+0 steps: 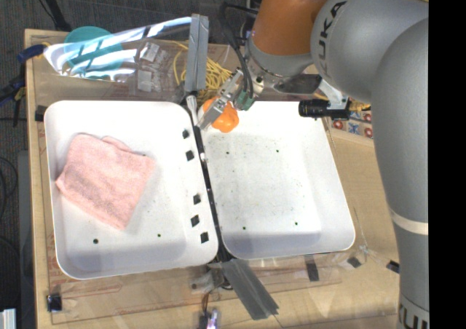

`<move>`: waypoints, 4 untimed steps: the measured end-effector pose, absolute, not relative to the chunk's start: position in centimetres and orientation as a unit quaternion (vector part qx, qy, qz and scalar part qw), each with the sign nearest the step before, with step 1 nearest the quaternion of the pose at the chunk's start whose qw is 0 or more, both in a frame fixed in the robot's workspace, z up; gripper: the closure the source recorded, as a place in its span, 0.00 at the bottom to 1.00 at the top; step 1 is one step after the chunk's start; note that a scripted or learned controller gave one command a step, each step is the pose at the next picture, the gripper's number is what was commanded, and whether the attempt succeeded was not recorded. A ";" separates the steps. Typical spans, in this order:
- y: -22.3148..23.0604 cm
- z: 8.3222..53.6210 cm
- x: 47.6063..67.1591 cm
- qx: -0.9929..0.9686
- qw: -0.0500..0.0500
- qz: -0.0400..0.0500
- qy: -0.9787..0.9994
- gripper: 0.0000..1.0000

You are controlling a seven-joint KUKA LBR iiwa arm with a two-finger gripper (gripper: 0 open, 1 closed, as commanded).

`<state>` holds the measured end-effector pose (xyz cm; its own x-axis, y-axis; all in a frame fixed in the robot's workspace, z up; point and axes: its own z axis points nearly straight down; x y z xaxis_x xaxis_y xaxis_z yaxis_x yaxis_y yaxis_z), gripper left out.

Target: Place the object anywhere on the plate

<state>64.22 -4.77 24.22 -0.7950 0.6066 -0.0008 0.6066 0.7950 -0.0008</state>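
A small orange object (pixel 226 122) hangs at the far left corner of the right bin (pixel 320 196), just above its rim. My gripper (pixel 218 111) reaches down from the wrist at the top and is shut on it, with one grey finger lying across the orange surface. The object's upper part is hidden by the fingers. A teal round dish (pixel 86 38) lies beyond the left bin at the far left, partly under clear plastic.
A folded pink towel (pixel 105 178) lies in the left bin (pixel 167 240). Yellow cable (pixel 215 73) and clear plastic clutter sit behind the bins. A grey upright bar (pixel 195 54) stands just left of the gripper. The big grey arm covers the right side.
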 end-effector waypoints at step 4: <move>-1.6 25.6 59.4 0.054 -0.001 0.000 0.999 1.00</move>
<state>59.44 -1.56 25.62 -0.9941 0.1086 0.0017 0.1086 0.9941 -0.0008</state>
